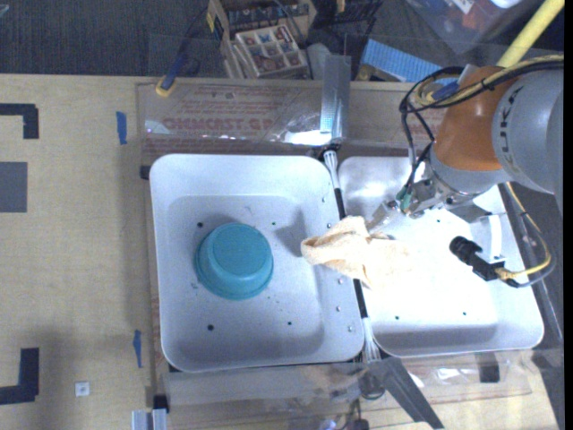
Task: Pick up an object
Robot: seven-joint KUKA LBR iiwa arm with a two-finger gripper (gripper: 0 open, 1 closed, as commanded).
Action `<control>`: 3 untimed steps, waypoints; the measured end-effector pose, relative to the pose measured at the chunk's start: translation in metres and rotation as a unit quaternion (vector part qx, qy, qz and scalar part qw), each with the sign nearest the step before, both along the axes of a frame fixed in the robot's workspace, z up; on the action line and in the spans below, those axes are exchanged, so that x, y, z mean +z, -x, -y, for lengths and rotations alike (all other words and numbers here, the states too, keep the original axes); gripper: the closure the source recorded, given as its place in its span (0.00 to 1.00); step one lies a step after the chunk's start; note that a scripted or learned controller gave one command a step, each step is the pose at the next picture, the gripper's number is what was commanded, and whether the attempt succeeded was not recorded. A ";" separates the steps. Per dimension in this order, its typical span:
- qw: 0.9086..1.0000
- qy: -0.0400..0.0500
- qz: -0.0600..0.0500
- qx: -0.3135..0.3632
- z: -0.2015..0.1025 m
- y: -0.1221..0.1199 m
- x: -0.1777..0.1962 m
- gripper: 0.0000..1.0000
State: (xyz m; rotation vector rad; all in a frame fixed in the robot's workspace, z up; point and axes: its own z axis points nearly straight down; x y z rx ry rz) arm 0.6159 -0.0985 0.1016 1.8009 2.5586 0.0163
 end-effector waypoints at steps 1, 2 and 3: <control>0.998 0.001 -0.004 -0.055 0.009 -0.054 -0.012 0.00; 0.994 0.003 -0.002 0.111 0.004 -0.020 -0.011 0.00; 1.000 0.001 -0.006 0.022 0.014 -0.050 -0.010 0.00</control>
